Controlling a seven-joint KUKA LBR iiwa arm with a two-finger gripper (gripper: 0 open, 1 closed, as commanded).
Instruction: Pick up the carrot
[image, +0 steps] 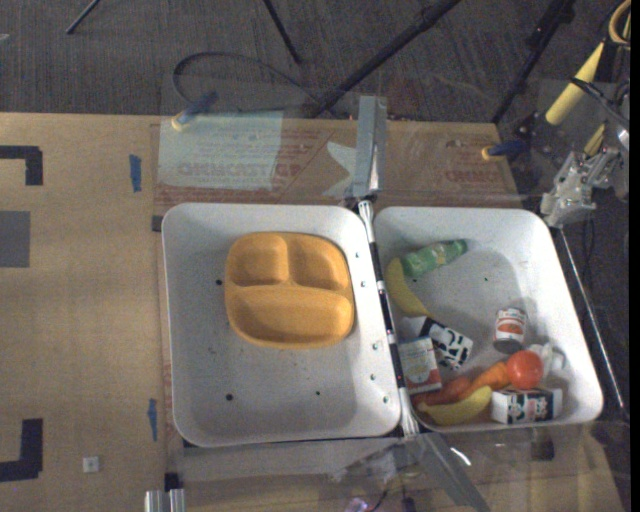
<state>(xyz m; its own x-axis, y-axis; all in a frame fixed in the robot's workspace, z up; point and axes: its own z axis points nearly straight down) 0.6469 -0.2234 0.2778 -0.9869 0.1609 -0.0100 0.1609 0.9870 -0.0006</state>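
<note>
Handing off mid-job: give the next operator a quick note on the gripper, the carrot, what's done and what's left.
Gripper: parked above the right bin's far right corner, holding nothing.
Carrot: lies near the right bin's front, wedged between a banana and a red-orange ball, milk cartons close by.
Done: nothing; carrot untouched.
Left: reach in, grasp, lift.

The carrot (487, 377) sits hemmed in at the lower right of the right bin (530, 232): tomato (524, 369) touching its right end, banana (459, 407) below, milk cartons (437, 353) to its left. Open floor lies across that bin's upper right.
</note>
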